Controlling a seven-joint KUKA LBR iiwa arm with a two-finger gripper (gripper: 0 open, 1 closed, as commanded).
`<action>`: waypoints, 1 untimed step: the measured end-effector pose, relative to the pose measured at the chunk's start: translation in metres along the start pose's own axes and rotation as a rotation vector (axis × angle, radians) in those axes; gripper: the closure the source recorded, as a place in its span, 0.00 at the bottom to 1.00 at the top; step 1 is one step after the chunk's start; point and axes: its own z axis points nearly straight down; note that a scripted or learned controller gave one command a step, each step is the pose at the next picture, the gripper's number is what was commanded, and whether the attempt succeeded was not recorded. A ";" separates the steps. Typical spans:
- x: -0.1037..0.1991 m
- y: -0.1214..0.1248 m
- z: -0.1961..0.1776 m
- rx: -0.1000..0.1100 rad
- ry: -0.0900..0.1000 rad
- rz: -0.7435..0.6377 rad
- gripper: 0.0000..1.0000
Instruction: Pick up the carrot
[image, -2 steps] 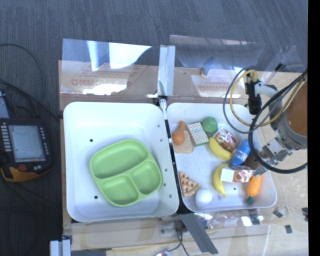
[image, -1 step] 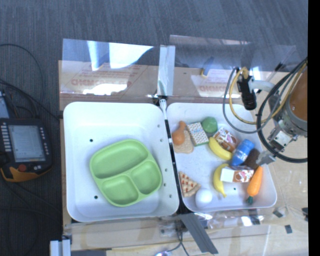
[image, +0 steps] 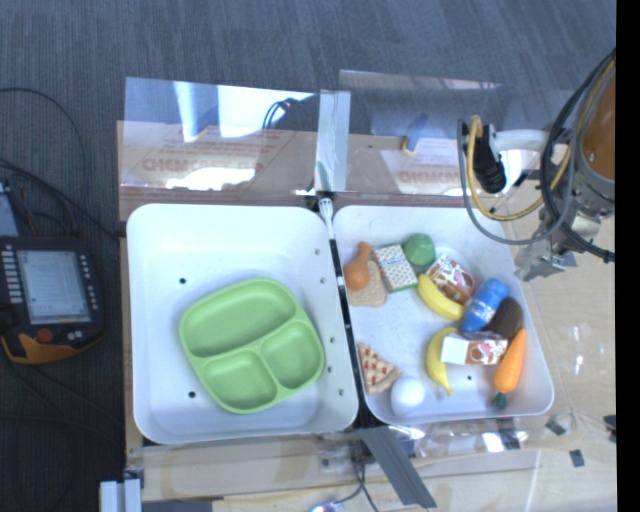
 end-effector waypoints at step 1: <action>0.027 0.052 -0.087 0.000 0.007 0.044 1.00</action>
